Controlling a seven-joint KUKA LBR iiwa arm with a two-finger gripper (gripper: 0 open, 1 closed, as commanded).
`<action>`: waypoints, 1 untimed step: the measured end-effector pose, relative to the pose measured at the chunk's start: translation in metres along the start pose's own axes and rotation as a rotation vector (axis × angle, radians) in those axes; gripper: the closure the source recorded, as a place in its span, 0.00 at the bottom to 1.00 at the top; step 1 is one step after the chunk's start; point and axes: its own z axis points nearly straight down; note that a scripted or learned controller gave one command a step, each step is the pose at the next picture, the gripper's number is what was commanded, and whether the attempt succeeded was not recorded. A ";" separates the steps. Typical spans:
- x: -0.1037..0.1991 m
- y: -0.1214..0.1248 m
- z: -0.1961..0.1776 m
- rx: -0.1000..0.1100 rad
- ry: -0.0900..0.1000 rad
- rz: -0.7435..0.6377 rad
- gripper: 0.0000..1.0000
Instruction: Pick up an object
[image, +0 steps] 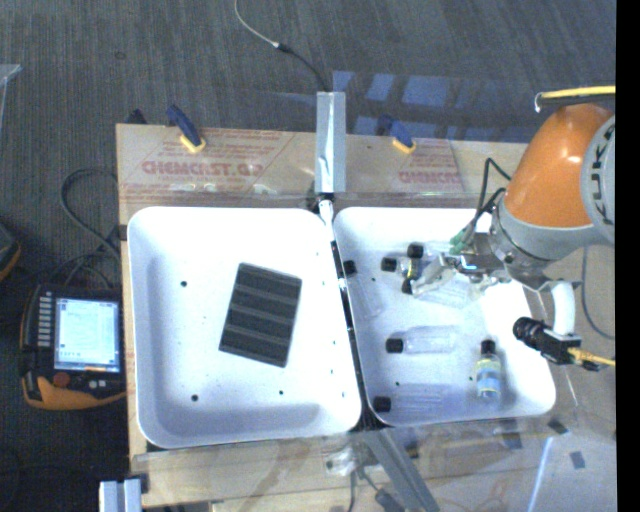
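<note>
The grey arm with its orange band (560, 170) reaches in from the right over the far part of the right-hand shallow white bin (365, 330), while the left-hand shallow white bin (160, 300) holds one dark ribbed rectangular pad (261, 314) lying flat, well apart from the arm. The two-finger gripper (440, 268) sits low among clutter at the far side of the right bin, and how wide its jaws stand, or whether anything is between them, I cannot tell, since the clear plastic blurs into the metal there. Just beside it lie two or three small clear plastic bottles with black caps (412, 262), bunched together. Nearer the front, a clear plastic bottle lying on its side with a black cap (425, 342) rests alone, another clear bottle (410, 403) lies against the near wall, and a small bottle with a greenish label and black cap (488, 372) lies toward the near right corner. The step in hand looks like closing on one of the bunched bottles (an awkward target, being see-through and crowded). To do it well, I judge the tool should centre on a single bottle's body across its narrow width, not straddle two, settle fully down before closing, and lift straight up slowly so a slippery round body does not squirt out or drag a neighbour along.
</note>
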 end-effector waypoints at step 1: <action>-0.008 0.064 0.099 0.001 -0.003 -0.021 0.00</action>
